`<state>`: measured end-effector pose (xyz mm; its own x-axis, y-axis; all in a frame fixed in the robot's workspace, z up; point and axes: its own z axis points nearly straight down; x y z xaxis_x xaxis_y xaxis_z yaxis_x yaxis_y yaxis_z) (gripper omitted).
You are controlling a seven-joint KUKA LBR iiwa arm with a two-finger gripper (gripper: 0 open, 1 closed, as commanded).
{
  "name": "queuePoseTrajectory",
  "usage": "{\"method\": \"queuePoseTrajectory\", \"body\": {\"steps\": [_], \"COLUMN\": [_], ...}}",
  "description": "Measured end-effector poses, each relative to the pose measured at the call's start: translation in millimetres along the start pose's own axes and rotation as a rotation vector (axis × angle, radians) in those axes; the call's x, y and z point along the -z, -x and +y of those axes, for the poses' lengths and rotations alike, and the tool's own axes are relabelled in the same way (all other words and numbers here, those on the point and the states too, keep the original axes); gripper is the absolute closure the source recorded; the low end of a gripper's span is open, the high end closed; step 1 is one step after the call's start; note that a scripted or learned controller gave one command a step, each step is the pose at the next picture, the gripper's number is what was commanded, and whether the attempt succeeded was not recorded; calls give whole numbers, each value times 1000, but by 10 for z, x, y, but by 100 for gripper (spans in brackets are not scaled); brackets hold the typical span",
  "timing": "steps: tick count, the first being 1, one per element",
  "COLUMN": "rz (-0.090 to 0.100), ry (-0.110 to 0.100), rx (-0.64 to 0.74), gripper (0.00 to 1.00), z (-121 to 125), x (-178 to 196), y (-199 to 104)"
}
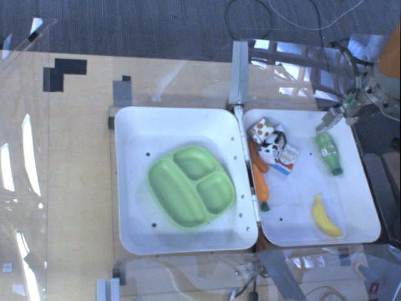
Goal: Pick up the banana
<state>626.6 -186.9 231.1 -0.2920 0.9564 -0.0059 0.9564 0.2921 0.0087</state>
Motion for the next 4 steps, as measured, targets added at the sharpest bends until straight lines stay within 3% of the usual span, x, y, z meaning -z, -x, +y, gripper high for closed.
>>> {"method": "queuePoseTrajectory", "body": {"steps": [1,2,3,4], "rz": [3,0,-3,0], "ry": [-4,1,8,1], "rx": [-24,177,177,-142], "gripper": [0,0,100,100], "z": [-565,-1346,-1311,-902], "x": [-704,-1409,-1287,-1413], "y": [9,-213,-214,-85]}}
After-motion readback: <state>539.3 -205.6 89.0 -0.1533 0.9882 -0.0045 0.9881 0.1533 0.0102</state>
